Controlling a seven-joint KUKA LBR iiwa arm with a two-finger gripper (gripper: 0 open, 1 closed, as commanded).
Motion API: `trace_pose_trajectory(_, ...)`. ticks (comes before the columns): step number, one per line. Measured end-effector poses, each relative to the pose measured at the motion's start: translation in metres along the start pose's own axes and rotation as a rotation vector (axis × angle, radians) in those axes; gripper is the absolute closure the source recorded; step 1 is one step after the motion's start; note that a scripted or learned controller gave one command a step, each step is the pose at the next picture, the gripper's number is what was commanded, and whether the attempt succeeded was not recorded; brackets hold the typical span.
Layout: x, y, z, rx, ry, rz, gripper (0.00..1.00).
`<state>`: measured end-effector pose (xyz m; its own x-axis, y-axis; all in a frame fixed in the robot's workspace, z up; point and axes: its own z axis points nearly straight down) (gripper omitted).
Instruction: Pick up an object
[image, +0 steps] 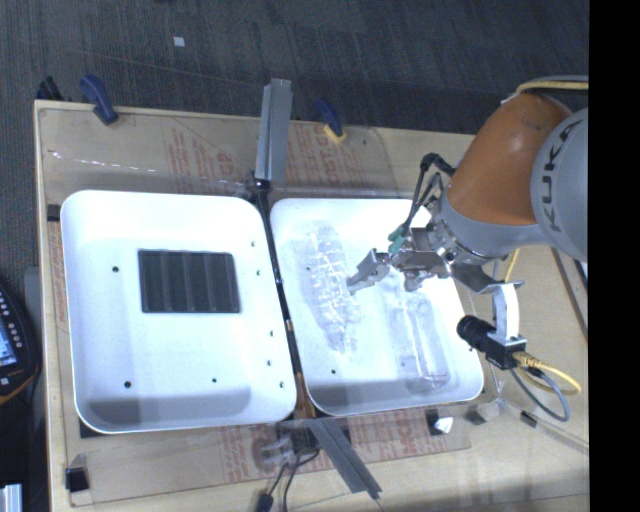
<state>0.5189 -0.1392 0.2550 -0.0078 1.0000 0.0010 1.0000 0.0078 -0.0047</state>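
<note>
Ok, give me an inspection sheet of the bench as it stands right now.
Surface: wooden bench bearing left bin and right bin.
Job's things: crinkled clear bottle and smooth clear bottle in right bin; dark ribbed tray in left bin.
Clutter: nothing seen.
Gripper: gripper over right bin, between the bottles; nothing seen between its fingers.
Cables: yellow cable right of right bin.
Surroundings: blue clamps on far edge; dark floor.
</note>
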Motion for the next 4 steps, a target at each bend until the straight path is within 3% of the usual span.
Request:
trace_pose_trajectory(1,0.005,0.024,0.005,-0.003,-0.002,0.263,0.0)
trace_pose_trajectory(2,-0.042,0.044,-0.055,-0.003,0.0,0.266,0.0)
trace_pose_trajectory(3,0.037,0.033,-0.011,0.002,0.001,0.572,0.0)
trace_pose_trajectory(4,-0.016,0.009,0.164,0.0,0.001,0.56,0.0)
